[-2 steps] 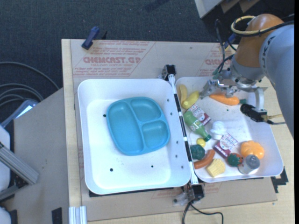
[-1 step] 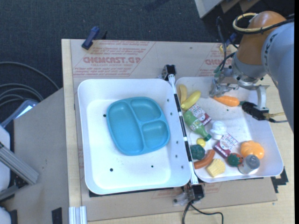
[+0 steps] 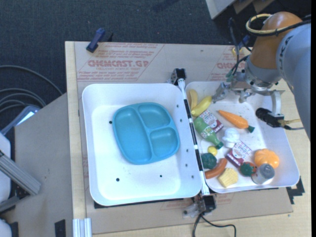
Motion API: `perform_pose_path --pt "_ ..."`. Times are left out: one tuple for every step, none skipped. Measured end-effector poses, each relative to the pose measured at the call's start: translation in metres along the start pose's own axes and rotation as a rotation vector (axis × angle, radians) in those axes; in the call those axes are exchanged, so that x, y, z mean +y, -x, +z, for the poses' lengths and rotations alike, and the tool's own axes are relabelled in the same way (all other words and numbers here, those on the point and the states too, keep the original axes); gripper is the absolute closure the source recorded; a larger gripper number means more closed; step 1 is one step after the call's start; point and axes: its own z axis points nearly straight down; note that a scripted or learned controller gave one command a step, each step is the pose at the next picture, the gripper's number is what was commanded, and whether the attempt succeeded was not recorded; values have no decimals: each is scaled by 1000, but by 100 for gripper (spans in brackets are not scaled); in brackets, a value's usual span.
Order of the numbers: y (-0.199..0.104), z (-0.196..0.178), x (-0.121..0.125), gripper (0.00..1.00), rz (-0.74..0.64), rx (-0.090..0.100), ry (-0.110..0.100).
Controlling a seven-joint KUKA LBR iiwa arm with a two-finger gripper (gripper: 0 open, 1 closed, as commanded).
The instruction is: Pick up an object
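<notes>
The gripper [image 3: 232,89] hangs over the far end of the right bin [image 3: 289,149], its two thin metal fingers spread apart with nothing between them. This reads as the approach stage of a pick: no object is chosen by contact yet, and none is lifted.

Just beside the gripper toward the bin divider lies a yellow banana [image 3: 202,104], smooth and curved, with a second banana [image 3: 192,98] nearer the divider. Just below the gripper sits a small printed packet [image 3: 209,119], flat and crinkly. A little further toward the camera and to the arm's side lies an orange carrot [image 3: 234,119], tapered and glossy, with a green tip. Beyond that, well apart from the fingers, the pile runs on: a green bottle [image 3: 206,131] of shiny plastic, a white rounded piece [image 3: 230,135], a red-and-white packet [image 3: 239,150], an orange bell pepper [image 3: 266,158], a grey can [image 3: 265,171], a yellow corn piece [image 3: 227,178] and a dark green broccoli head [image 3: 209,160].

The left bin [image 3: 98,142] holds a blue divided plate [image 3: 146,132], smooth moulded plastic, well apart from the gripper.

The likely next move is a straight descent onto the nearest toy, the banana or the carrot. Both are slick and rounded, so the fingers would need to straddle the narrow width squarely or the piece may squirt out.
</notes>
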Motion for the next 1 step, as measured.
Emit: perform_pose_path --pt "7 16 -36 0 3 2 -12"
